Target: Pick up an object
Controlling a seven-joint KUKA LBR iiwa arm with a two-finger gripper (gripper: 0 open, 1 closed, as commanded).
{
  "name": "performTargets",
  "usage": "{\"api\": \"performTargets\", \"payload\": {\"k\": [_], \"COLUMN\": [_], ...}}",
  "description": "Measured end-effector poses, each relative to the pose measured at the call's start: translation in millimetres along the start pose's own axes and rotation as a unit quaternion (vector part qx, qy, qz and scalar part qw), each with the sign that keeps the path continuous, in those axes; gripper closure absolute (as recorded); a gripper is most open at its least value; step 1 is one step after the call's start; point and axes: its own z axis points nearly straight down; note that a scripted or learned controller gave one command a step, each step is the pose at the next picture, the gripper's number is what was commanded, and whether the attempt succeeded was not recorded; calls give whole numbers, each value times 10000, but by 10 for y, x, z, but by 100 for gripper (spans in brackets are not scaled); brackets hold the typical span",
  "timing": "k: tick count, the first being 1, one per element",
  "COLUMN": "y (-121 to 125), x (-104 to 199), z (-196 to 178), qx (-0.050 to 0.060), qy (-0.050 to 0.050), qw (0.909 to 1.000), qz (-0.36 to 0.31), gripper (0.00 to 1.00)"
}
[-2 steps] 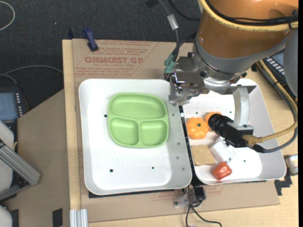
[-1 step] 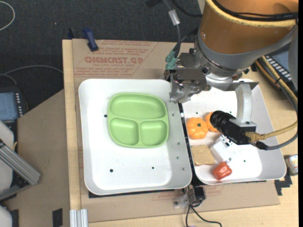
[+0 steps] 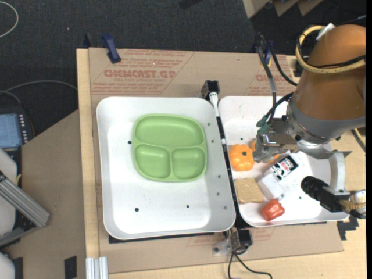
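The orange toy fruit (image 3: pixel 241 157) lies in the right bin (image 3: pixel 244 112), close against the wall that bin shares with the left bin (image 3: pixel 116 179). The gripper (image 3: pixel 264 144) hangs just to the right of the orange toy fruit and a little farther from the camera, low over the bin floor. Whether the claw is apart or together cannot be told from this slant, and nothing can be seen held in it.

Just nearer the camera than the orange toy fruit lies a flat tan slice like toast (image 3: pixel 248 190). Beyond that slice, nearer still and to the right, sits a red toy vegetable (image 3: pixel 272 210). To the right of the orange toy fruit a small white box with black print (image 3: pixel 279 173) lies tilted, partly under the wrist.

Well to the left of the orange toy fruit, across the shared wall, a green divided plate (image 3: pixel 170 147) lies flat in the left bin. Both bins rest on a brown cardboard sheet (image 3: pixel 139 71).
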Motion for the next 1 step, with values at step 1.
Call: {"api": "performTargets", "payload": {"k": [1], "y": [2], "x": [972], "z": [-888], "qx": [-134], "qy": [44], "qw": [9998], "qz": [-130], "gripper": [100]}}
